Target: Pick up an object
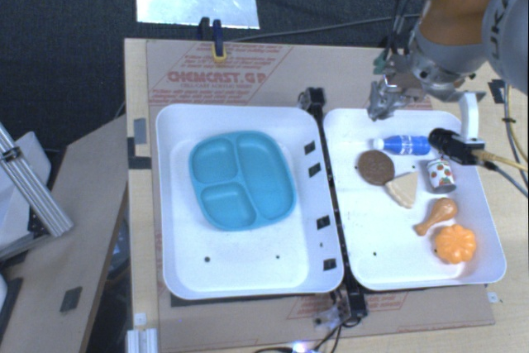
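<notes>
My gripper (pixel 382 107) hovers over the right bin's (pixel 488 260) far-left corner w/ nothing in it, can't tell its state, while nearest it lies a small blue bottle (pixel 407 145) w/ white cap, on its side, beside a brown cookie (pixel 376 168).

Right bin's (pixel 347 260) left half lies open; bottle (pixel 405 145) and cookie (pixel 376 168) crowd its right.
</notes>
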